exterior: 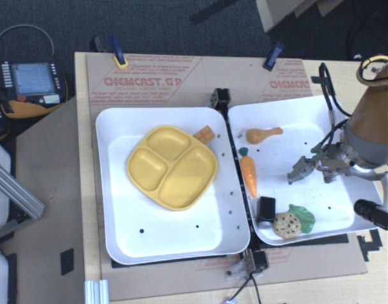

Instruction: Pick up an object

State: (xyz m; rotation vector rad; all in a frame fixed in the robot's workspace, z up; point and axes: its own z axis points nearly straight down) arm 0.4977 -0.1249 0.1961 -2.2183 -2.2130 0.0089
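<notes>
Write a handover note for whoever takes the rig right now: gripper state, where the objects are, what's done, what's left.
Gripper: over the right bin, mid-floor, nothing between its fingers; open or shut can't be told.
Right bin: carrot along the left wall, tan drumstick-shaped toy near the top, black block, cookie and green leaf piece at the bottom edge.
Left bin: yellow divided plate, small brown block at its upper right rim.
Done: nothing picked yet.
Left: close on an object and lift it.
</notes>
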